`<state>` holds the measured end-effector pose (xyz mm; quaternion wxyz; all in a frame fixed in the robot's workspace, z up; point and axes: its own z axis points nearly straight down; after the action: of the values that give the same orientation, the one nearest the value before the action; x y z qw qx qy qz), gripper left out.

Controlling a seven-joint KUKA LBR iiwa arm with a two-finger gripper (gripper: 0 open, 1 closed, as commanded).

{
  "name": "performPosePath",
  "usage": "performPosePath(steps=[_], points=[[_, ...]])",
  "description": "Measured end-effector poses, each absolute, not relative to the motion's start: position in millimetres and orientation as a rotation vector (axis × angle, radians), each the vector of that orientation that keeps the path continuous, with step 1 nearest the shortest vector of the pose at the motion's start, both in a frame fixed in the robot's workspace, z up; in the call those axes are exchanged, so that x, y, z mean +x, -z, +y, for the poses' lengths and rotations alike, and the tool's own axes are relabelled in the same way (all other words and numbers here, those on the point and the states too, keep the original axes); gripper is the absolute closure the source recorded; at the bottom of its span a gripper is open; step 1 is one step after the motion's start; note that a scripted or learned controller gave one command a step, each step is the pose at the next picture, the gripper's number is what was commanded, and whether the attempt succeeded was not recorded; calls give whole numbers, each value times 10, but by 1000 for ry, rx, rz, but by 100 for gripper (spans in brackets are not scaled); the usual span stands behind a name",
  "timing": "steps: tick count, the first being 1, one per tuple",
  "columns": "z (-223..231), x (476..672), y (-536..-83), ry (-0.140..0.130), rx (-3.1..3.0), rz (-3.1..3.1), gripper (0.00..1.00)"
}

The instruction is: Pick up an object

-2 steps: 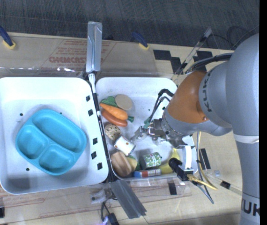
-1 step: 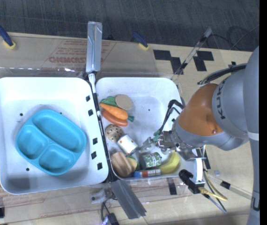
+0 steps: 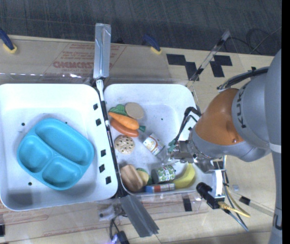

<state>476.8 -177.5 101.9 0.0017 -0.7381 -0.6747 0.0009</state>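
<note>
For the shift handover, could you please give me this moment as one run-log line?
arm: over right white bin | end effector: above green can and yellow banana | orange carrot: in bin | blue divided plastic plate: left bin

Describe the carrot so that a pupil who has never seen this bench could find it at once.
Look in the right-hand white bin, along its left wall beside the divider. The carrot lies there, just below a round tan disc and above a speckled cookie. It alone is bright orange and tapered, with green leaves.

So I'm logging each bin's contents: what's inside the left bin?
The left bin holds a blue divided tray with three compartments and nothing visible in them. Small dark marks dot the bin floor. Whatever lies beneath the tray is covered.
</note>
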Motion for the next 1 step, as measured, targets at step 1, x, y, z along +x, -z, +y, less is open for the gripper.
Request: performPosePath(steps=[1], points=[[-1726,5295,-917,-3,-2330,-2103,100]])
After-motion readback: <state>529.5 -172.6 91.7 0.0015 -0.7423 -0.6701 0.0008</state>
